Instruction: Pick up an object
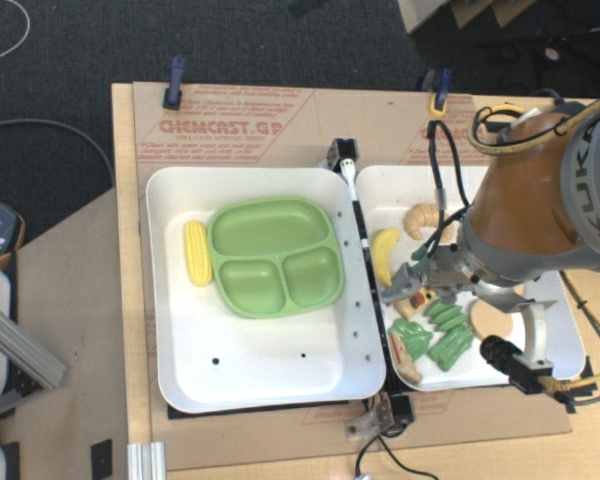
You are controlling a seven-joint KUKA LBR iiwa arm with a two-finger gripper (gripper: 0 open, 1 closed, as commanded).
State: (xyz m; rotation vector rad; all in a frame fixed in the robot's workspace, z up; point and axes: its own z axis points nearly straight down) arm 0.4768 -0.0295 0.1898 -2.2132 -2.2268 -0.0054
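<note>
Bench (230, 118) bears two shallow white bins side by side. At the near edge of the right bin (570, 328), several green toy vegetables (445, 333) lie in a loose cluster, with a tan piece (405, 366) just beside them toward the near left corner. In the left bin (180, 368), the near half is bare white floor with two small dark marks. Farther back, a green divided plate (275, 256) sits near the middle of that bin, and a yellow corn cob (197, 252) lies just beside the plate's left rim, along the bin's left wall. In the right bin, the gripper (417, 280) hangs low over the left side, just above the green pieces; whether the fingers are parted or closed cannot be told, and nothing is seen between them. A yellow banana (383, 253) lies against the bin's left wall just beyond the gripper. A tan, rounded item (420, 220) rests near the far left corner. The grey and orange arm (530, 203) covers much of the bin's right side.
</note>
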